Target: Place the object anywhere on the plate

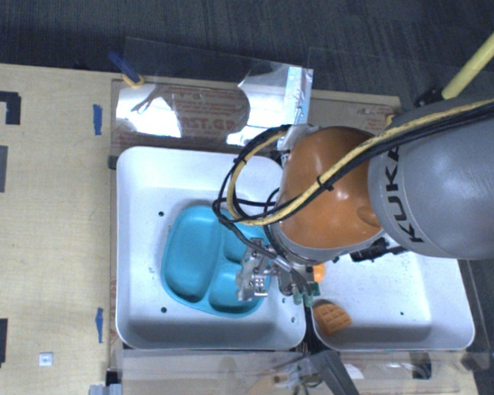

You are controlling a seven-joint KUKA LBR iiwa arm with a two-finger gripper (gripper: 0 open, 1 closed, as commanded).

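Note:
A blue divided plate [200, 261] lies in the left white bin [137, 227]. My gripper [256, 286] hangs over the plate's right edge, below the orange wrist band. A small orange-brown object [331, 317] rests in the right bin [407, 315], near its front left corner, just right of the gripper. A small green and orange piece [312, 282] shows at the gripper's right side.
The arm's grey body [448, 188] and its cables cover most of the right bin and the back of the left bin. A clear plastic sheet [211, 107] lies behind the bins. Wooden bench surface [36, 238] extends to the left.

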